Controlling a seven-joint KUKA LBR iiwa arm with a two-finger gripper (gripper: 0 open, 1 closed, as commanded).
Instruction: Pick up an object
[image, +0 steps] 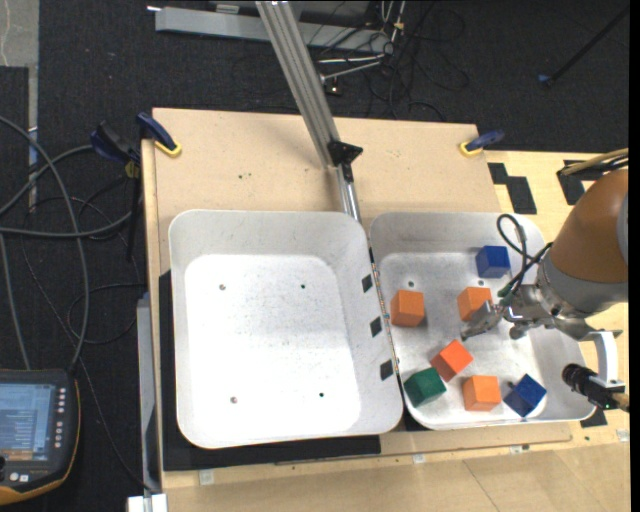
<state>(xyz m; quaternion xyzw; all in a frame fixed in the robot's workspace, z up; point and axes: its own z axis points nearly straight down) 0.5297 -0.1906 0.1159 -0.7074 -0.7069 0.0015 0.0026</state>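
The right bin (440, 235) holds several blocks: orange ones at the middle left (407, 307), centre right (474, 301), lower centre (453, 357) and bottom (481, 392), a blue one at the top right (492, 260), another blue one at the bottom right (525, 394) and a green one at the bottom left (425, 385). My gripper (488, 322) hangs low over the bin's right half, just below the centre-right orange block and beside it. Its fingers are spread apart and nothing sits between them.
The left bin (265, 325) lies beside the right one, sharing a middle rim. A slanted metal rod (305, 85) runs down from the top to the bins' junction. Cables and a pendant (35, 430) lie left of the bench.
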